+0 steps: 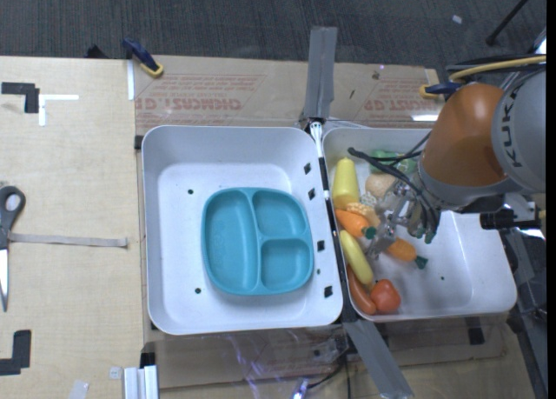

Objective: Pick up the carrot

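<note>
Camera view: carrot (354,220) lies just left of pincer (393,230).

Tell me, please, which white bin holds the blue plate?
The left bin: the blue plate lies there, while the right bin holds the food.

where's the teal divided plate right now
In the camera view the teal divided plate lies flat in the middle of the left white bin, across the bin wall from the yellow banana in the right bin.
</note>
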You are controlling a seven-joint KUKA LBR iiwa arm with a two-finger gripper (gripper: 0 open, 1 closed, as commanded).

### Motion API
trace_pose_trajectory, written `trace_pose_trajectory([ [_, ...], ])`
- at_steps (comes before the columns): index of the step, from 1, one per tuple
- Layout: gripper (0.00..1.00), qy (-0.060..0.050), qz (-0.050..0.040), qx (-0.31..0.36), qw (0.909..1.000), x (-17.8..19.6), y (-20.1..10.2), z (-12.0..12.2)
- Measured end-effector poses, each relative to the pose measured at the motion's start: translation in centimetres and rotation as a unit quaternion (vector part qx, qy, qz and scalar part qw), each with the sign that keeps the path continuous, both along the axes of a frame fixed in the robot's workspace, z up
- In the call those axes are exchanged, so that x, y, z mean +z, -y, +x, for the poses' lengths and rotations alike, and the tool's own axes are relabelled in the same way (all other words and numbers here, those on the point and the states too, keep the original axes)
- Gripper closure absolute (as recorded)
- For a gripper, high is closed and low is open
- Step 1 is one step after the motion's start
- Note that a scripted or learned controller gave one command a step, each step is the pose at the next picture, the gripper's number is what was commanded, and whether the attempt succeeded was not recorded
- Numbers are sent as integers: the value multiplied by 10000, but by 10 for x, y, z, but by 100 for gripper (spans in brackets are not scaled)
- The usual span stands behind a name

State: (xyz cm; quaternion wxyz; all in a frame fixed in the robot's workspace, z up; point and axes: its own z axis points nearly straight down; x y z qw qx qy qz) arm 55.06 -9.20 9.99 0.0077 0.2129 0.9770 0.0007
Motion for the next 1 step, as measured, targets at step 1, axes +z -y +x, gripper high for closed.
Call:
trace_pose_trajectory([
  [1, 100, 74, -33, -2, 10000, 12, 3, 4],
])
